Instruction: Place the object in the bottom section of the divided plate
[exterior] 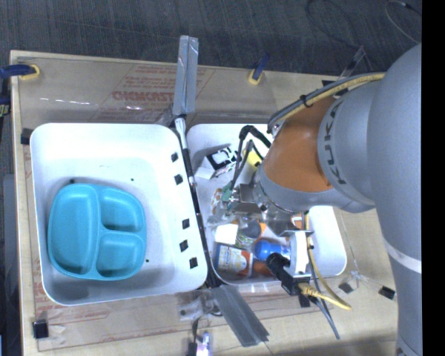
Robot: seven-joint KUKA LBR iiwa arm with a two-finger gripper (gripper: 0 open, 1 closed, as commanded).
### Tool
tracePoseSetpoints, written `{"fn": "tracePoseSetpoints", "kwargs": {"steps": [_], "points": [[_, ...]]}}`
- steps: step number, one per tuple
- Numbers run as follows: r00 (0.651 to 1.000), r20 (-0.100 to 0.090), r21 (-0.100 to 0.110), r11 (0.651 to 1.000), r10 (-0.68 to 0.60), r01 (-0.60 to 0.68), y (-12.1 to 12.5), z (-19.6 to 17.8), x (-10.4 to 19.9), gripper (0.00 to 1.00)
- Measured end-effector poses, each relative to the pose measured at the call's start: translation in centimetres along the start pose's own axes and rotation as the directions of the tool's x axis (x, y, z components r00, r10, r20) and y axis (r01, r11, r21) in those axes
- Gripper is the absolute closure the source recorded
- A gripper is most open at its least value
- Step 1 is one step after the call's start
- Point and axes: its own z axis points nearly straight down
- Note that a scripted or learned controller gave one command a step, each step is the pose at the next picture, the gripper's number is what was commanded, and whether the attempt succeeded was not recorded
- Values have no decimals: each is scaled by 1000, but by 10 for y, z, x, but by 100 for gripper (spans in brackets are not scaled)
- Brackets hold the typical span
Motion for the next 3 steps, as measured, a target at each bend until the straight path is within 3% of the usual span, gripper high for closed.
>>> {"fn": "tracePoseSetpoints", "kwargs": {"steps": [1,2,3], "points": [[1000,-1,2,1000,-5,5,1,-9,0,100],[999,-1,0,999,-39,39,-9,-46,82,100],[998,1,4,998,-67,67,25,-44,144,100]]}}
